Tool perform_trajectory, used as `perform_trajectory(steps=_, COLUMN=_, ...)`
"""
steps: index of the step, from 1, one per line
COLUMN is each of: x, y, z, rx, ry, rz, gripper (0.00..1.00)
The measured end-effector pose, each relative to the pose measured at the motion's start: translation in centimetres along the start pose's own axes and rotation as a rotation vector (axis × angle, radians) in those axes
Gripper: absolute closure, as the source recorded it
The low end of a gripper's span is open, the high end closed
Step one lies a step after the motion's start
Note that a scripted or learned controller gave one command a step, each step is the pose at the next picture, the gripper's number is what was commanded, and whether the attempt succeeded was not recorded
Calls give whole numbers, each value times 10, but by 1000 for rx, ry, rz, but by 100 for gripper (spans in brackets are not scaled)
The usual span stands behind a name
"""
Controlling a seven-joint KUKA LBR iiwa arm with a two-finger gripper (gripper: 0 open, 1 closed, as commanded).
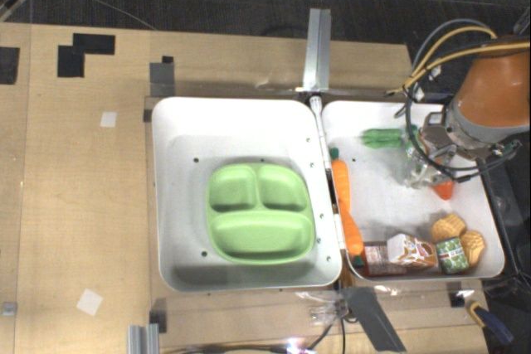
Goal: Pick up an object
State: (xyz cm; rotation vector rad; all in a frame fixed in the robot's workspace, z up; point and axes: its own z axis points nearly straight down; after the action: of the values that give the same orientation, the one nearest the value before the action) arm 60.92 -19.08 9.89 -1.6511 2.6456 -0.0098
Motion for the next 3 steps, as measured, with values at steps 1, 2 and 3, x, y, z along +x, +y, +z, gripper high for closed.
perform_trajectory(steps=1, x=-26, y=-61, z=-93, rx=-4, ry=9, rz=85, gripper=100)
perform_trajectory(steps=2, x=-17, y=-64, z=-128, rx=-12, ry=10, rz=-39, gripper=100)
perform_trajectory(steps=3, x=-21, y=-66, z=-137, rx=-9, ry=3, rz=-37, gripper=100)
